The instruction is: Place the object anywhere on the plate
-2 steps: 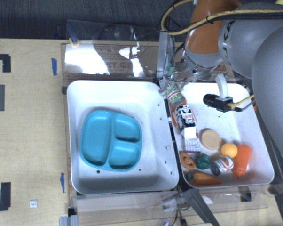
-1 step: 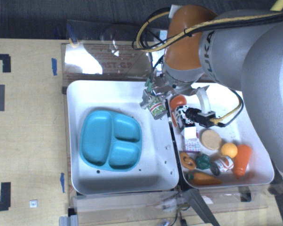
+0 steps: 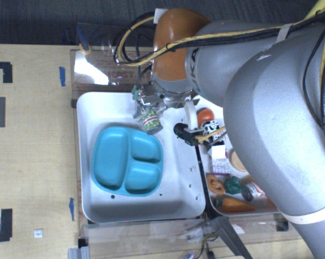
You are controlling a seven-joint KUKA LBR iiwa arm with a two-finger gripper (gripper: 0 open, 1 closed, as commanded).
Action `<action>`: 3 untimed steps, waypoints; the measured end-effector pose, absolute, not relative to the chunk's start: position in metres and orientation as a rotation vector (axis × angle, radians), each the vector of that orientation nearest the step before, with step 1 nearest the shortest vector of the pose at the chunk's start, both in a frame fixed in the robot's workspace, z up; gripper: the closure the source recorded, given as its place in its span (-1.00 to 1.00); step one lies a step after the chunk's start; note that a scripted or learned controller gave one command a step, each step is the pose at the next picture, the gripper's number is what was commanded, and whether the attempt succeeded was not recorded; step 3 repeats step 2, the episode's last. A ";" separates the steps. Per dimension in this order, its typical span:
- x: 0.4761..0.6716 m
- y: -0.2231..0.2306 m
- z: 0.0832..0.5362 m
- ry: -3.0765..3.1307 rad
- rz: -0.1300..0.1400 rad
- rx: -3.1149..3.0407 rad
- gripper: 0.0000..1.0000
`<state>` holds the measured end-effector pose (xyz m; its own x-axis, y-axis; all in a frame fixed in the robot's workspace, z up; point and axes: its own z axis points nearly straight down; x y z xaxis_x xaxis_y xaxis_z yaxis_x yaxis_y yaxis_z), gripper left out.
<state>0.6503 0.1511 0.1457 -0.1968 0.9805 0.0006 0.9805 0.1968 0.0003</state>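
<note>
Above left bin [image 3: 87, 144], end effector [image 3: 148, 111] clenched on small can [image 3: 151, 122], hanging just past plate [image 3: 128, 161] far-right rim. Carried high, likely to clear rim before drop. Clutter [image 3: 227, 182] waiting in right bin.

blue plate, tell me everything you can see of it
The blue plate is a glossy, plastic-looking tray with rounded corners, split into three compartments: one long one and two smaller ones. It lies flat, right way up, on the floor of the left white bin. The gripper hangs just beyond its far edge.
</note>
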 end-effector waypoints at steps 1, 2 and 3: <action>0.650 0.166 0.117 -2.285 -0.033 -2.183 1.00; 0.646 0.167 0.108 -2.279 -0.023 -2.178 -1.00; 0.646 0.167 0.108 -2.279 -0.023 -2.178 -1.00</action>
